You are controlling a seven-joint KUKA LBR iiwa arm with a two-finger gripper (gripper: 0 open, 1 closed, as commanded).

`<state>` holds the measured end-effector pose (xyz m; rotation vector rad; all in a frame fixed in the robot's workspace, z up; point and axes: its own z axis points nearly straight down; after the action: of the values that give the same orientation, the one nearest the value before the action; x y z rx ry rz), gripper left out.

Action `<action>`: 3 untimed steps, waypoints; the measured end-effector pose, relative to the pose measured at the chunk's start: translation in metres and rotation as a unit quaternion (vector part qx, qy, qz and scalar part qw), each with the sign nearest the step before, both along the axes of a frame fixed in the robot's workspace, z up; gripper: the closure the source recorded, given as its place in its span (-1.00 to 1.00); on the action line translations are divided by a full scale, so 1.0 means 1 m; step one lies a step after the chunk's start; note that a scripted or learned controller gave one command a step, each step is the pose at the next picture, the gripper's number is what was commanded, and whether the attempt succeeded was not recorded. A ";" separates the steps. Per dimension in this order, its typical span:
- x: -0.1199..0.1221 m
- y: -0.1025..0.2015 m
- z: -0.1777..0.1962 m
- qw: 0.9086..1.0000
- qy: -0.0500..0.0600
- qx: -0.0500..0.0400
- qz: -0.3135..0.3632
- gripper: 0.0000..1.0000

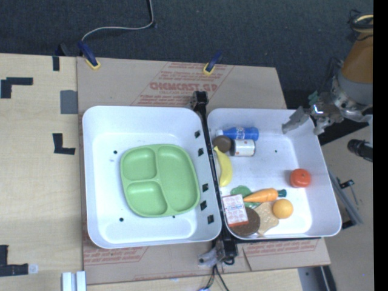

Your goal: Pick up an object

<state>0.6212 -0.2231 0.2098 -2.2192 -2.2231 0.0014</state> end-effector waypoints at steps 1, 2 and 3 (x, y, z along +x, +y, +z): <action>0.047 0.108 -0.099 1.000 0.001 0.001 0.001 -1.00; 0.018 0.120 -0.124 1.000 -0.001 -0.002 -0.001 -1.00; 0.017 0.118 -0.115 1.000 0.001 -0.004 -0.001 1.00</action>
<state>0.6384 -0.1051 0.0950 -2.2253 -2.2228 0.0109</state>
